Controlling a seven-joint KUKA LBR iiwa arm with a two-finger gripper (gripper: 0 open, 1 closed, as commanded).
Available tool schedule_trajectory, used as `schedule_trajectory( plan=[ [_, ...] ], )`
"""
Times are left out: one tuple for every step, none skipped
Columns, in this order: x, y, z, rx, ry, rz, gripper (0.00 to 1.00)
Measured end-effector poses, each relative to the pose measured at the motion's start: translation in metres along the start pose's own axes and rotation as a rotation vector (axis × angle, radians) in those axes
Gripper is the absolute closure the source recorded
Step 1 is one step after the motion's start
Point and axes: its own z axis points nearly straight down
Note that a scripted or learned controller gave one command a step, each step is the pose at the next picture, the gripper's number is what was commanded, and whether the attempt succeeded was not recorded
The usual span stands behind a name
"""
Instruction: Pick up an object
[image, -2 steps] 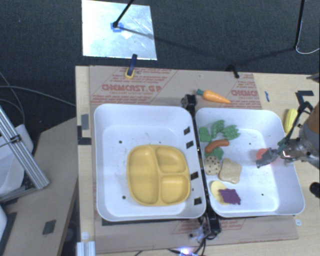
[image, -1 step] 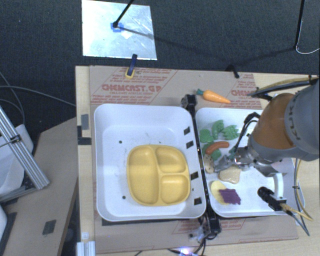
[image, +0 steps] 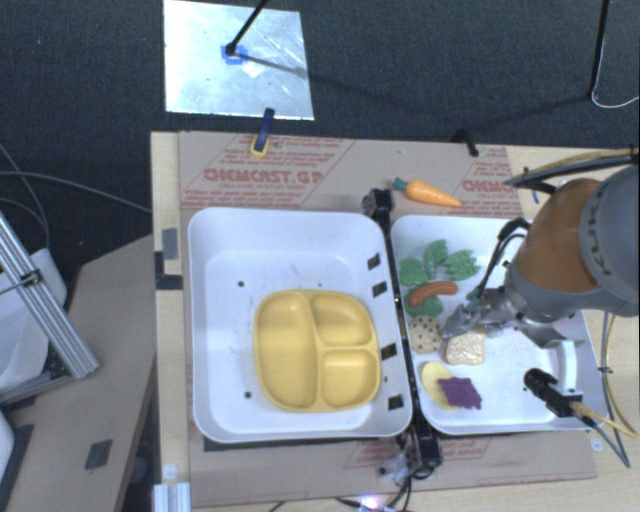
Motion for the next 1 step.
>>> schedule_trajectory(
  plan=[
    [0.0678, -0.0178, -0.0940, -0.004, 0.003, -0.009, 1.00]
  ],
)
